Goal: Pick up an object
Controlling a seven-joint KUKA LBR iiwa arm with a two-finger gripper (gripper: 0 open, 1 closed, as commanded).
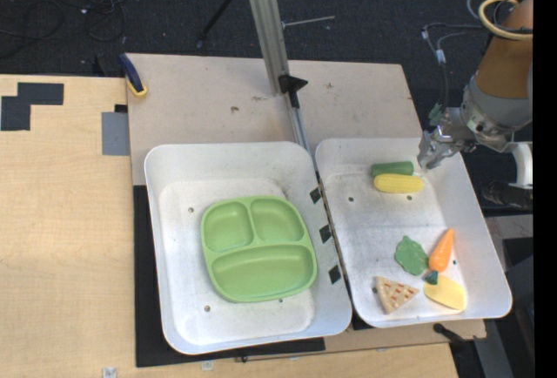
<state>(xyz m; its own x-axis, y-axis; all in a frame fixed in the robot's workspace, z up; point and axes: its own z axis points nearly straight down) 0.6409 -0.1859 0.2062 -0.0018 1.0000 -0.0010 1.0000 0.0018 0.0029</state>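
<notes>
Two shallow white bins sit side by side on the bench. Nearest in the right bin point(487, 228) lie a pizza-slice toy point(396, 293) and, to its right, a yellow wedge point(447, 292). Just beyond them are a green leafy piece point(411, 255) and an orange carrot point(442, 250), the carrot tilted with its green end near the wedge. Farther back, well apart from this group, a yellow corn cob point(399, 185) lies lengthwise, touching a dark green vegetable point(392, 168) on its far side. The left bin point(174, 193) holds a green divided plate point(258, 247) with three compartments. The gripper point(432, 154) hangs at the far right corner of the right bin, just right of the corn cob and green vegetable, with nothing visible between its fingers; how far they are parted cannot be told. An upright metal post point(267, 28) stands beyond the bins.
</notes>
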